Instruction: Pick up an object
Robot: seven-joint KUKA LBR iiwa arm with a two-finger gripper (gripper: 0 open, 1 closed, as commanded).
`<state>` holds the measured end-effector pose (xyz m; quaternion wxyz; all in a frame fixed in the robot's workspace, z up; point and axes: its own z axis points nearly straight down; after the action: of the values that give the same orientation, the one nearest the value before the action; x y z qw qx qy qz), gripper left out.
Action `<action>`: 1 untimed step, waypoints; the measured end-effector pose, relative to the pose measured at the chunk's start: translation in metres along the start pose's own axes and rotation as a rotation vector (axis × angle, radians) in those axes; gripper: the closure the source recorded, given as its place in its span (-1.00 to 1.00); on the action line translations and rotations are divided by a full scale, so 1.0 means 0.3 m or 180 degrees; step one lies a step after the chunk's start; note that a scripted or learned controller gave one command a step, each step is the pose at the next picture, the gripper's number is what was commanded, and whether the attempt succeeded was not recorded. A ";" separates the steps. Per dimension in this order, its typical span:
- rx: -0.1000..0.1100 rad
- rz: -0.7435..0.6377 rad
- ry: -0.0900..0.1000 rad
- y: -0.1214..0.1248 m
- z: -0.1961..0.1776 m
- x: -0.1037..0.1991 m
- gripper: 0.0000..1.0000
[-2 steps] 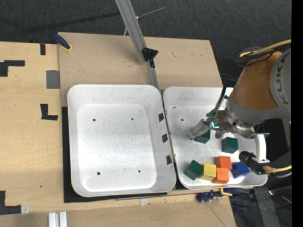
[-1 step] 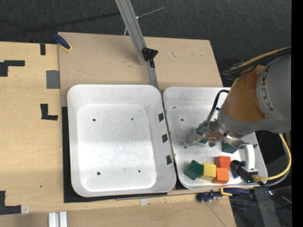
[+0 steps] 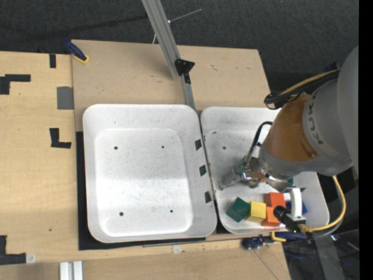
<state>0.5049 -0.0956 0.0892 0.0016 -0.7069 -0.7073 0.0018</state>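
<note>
Big grey arm with the orange band (image 3: 312, 134) reaches over the right shallow white bin (image 3: 233, 124), while the left shallow white bin (image 3: 140, 171) sits beside it. The metal two-finger gripper (image 3: 249, 174) is low near the right bin's middle. The pickable pieces cluster along that bin's near edge: dark green block (image 3: 238, 209), yellow cube (image 3: 257, 209), orange block (image 3: 274, 206), packed touching. The risk, I'd say: that tight cluster could make a grasp nudge neighbours and slip. Whether the jaws are apart or closed, I cannot tell; nothing visible between them.
</note>
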 end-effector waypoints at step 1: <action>0.0001 -0.0004 0.0010 0.001 -0.039 0.005 1.00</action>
<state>0.5051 -0.0941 0.1008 0.0028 -0.7064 -0.7078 0.0008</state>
